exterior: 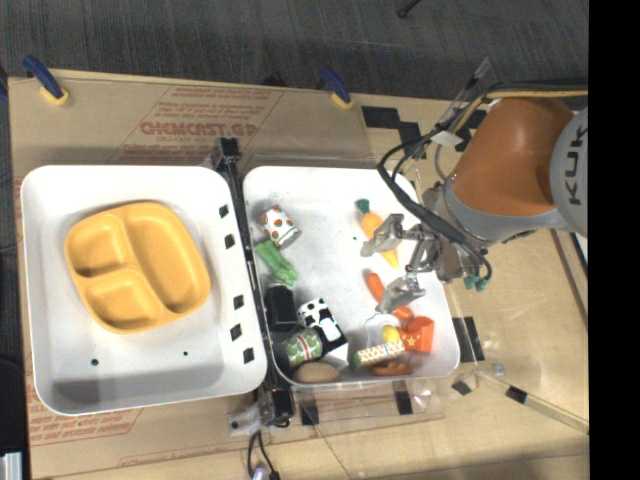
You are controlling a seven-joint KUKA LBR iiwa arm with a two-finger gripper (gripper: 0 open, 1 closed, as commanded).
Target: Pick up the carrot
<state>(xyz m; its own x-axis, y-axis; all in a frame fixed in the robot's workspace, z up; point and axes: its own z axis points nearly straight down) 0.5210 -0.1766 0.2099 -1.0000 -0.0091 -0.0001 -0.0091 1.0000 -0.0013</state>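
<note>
The carrot (369,219), orange with a small green top, lies in the right bin (320,193) toward its far right side. My gripper (393,264) hovers just in front of it, open, one finger (386,235) overlapping the carrot's near end and the other (402,291) closer to the bin's front. A yellowish piece (389,257) shows in the gap between them; I cannot tell whether it belongs to the carrot. Nothing is clamped.
A short orange-red piece (375,286) lies beside the lower finger. The right bin also holds a red-and-white can (279,227), a green vegetable (276,263), a black-and-white toy (318,315), a green can (301,347) and an orange cup (419,334). A yellow divided plate (135,265) sits in the left bin (60,368).
</note>
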